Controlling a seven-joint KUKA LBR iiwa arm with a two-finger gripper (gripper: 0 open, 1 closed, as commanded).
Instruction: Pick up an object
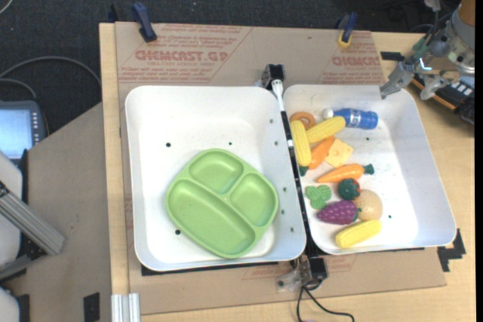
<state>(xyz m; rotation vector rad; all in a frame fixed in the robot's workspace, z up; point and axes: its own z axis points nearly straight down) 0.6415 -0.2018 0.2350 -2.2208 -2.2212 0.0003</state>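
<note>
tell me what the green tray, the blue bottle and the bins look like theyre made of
Green divided tray: likely moulded plastic, matte, going by its even colour and rounded compartment edges. Blue bottle: probably glossy toy plastic, with a white cap end; too small to be sure. White bins: thin, smooth formed plastic, judging by the soft rounded rims and faint sheen.

Two shallow white plastic bins side by side on bench. Left bin point(151, 117): green three-compartment plastic tray point(221, 201) lying in near half. Right bin point(423, 154): toys crowded toward left wall. Blue plastic bottle point(355, 118) farthest back; yellow toy corn cob point(327, 130) just beside it, left. Orange toy carrot point(343, 173) mid-bin. Purple toy grape bunch point(337, 213) nearer, yellow toy banana point(358, 233) nearest. Two-finger gripper point(406, 79) apparently over right bin's far right corner.
</note>
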